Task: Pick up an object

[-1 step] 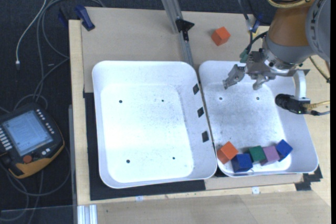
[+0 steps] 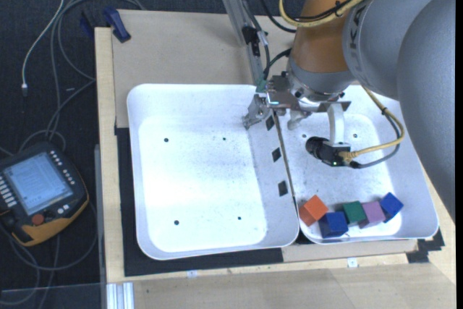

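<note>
Bins: two white bins are seen side by side on the bench; the left bin and the right bin meet along a shared rim running down the middle.
Open room: the left bin's floor is bare but for a few dark dots and faint speckling, and is bounded by raised rounded rims on all sides.
Blocks: five are counted, clustered against the near rim of the right bin: an orange block, a blue block, a green block, a purple block and a second blue block.
Spacing: the blocks are set touching or just beside one another in a curved row, the orange one nearest the shared rim.
Arm: the arm is seen reaching in from the right, its orange band above the far part of the right bin.
Gripper: the gripper is placed over the far end of the shared rim, well apart from the blocks.
Fingers: whether they are spread or pressed together cannot be told; nothing is seen between them.
Hidden: the far and right parts of the right bin are covered by the arm.
Hard to make out: a dark part with a cable is seen below the wrist.
Bench edges: a blue clamp is fixed at the far left corner.
</note>
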Motion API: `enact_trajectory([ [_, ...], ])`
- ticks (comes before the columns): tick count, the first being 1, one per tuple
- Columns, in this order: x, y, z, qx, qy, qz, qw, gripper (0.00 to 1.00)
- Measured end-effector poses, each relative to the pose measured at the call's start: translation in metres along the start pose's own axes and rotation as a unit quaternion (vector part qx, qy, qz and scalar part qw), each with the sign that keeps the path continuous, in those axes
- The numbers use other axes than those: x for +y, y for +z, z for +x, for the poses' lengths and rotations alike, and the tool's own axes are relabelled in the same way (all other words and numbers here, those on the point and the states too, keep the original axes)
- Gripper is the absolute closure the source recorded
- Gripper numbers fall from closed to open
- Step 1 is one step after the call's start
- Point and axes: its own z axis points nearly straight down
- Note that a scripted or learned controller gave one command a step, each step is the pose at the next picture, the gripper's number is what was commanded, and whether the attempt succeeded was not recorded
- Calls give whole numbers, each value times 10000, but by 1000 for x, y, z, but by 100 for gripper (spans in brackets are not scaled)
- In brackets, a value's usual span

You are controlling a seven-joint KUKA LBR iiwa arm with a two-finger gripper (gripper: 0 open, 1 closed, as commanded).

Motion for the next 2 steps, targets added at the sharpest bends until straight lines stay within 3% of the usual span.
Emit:
enact_trajectory([
  [1, 1, -11, -5, -13, 34, -15, 10000, 100],
  [2, 13, 1, 35, -20, 19, -27, 10000, 100],
])
